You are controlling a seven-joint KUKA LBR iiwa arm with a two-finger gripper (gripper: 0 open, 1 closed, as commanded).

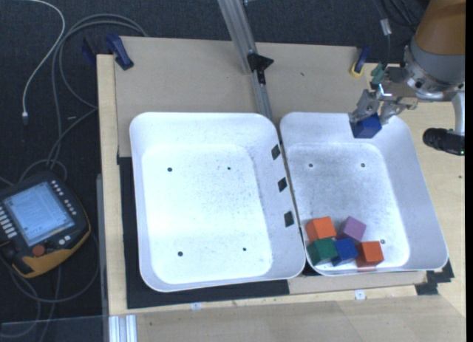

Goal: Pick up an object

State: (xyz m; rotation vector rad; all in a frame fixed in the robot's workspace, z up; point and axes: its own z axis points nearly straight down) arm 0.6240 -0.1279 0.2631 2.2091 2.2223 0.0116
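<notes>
Cubes (344, 242) huddle in the right bin's (414, 163) near corner, while the tool (372, 114) looks clamped on a blue cube (366, 126) above the far rim.

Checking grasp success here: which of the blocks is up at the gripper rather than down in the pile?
The blue block between the fingers of the gripper, above the right bin's far edge; a second blue block lies among the cluster at the near edge.
</notes>
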